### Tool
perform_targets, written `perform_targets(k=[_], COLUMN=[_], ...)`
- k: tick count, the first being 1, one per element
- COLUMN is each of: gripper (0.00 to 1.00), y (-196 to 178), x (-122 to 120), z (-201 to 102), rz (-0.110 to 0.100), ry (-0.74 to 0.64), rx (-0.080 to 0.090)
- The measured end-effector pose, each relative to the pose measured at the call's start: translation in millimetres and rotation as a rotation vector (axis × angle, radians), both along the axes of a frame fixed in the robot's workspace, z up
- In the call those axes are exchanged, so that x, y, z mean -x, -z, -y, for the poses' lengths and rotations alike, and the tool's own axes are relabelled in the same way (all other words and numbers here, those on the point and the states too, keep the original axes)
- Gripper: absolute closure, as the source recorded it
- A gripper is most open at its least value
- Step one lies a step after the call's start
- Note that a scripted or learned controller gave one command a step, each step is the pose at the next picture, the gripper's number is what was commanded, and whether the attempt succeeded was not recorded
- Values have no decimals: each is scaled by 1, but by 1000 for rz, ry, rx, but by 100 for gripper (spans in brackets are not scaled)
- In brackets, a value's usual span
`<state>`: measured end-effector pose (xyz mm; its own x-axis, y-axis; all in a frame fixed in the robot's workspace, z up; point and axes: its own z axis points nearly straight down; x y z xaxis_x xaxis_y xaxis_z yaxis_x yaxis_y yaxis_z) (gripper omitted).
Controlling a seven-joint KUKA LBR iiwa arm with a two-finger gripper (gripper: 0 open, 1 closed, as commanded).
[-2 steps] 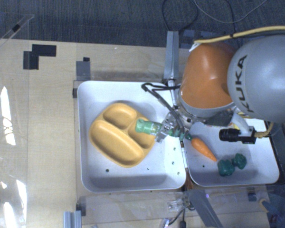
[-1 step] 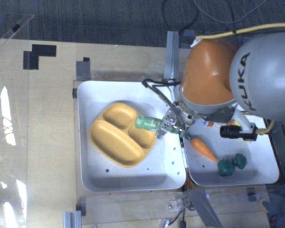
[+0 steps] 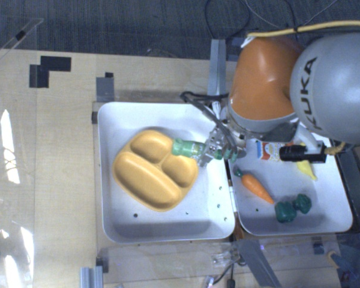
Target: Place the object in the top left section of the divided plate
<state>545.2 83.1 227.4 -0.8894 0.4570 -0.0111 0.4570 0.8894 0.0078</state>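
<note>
Green object pinched at the plate's right rim

The gripper pinches a small pale-green plastic object over the right rim of the yellow three-section divided plate in the left white bin. We judge it should travel further toward the bin's far left corner, centre over that section, lower, then release.

This looks like a robotics lab rather than a home. An industrial KUKA arm with loose cables reaches over a pale wooden table that carries two white bins held by metal brackets. Black marker shapes sit on the table, and the floor is dark carpet.
</note>
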Motion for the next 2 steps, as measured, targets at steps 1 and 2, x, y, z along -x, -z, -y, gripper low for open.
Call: perform_targets(k=[1,2], gripper=[100,100], y=[4,43], x=[-7,46], z=[44,74], rz=[-2,-5], ry=[-69,-243], rx=[2,3])
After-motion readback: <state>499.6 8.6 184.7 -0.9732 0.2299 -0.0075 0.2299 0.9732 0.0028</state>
